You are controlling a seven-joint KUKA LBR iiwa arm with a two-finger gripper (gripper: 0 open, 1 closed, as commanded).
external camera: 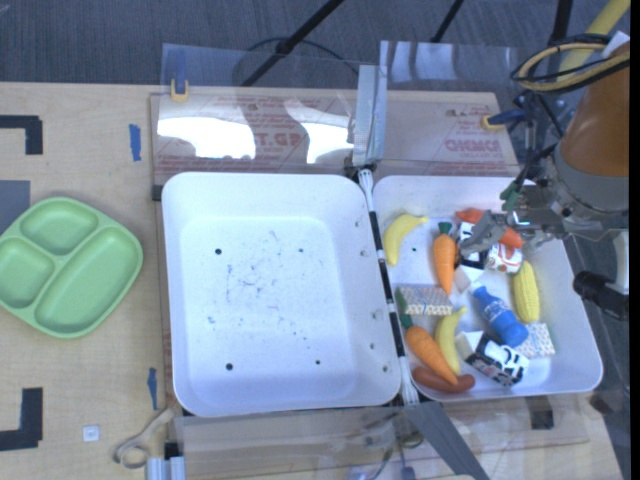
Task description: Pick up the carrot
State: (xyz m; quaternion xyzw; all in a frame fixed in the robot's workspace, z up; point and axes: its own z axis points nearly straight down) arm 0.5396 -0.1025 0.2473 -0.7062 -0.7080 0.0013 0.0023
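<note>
At far left on the bench, a green divided plate point(70, 266), well apart from the bins. Next to the right, the left white bin point(265, 288), with faint blue scribbles on its floor.

Across the divider, the right white bin point(580, 368), crowded with toy food. Along its left side, a banana point(400, 236) at the far end and a patterned cracker point(425, 300) further toward the near edge. Just right of the banana, the far carrot point(444, 258), orange, lying lengthwise with its green top pointing far. Near the bin's near-left corner, the near carrot point(427, 350), slanted, with a red sausage point(440, 380) just beyond its tip.

Right of the far carrot, the gripper point(492, 233), hanging over the far middle of the right bin, just beside that carrot and apart from it, well apart from the near carrot. Cannot tell whether open or closed; nothing seen clamped in it.

Further right, a blue bottle point(497, 313), a black-and-white cow toy point(497, 360) and a corn cob point(525, 290). At far right, the arm's orange band point(600, 133).
</note>
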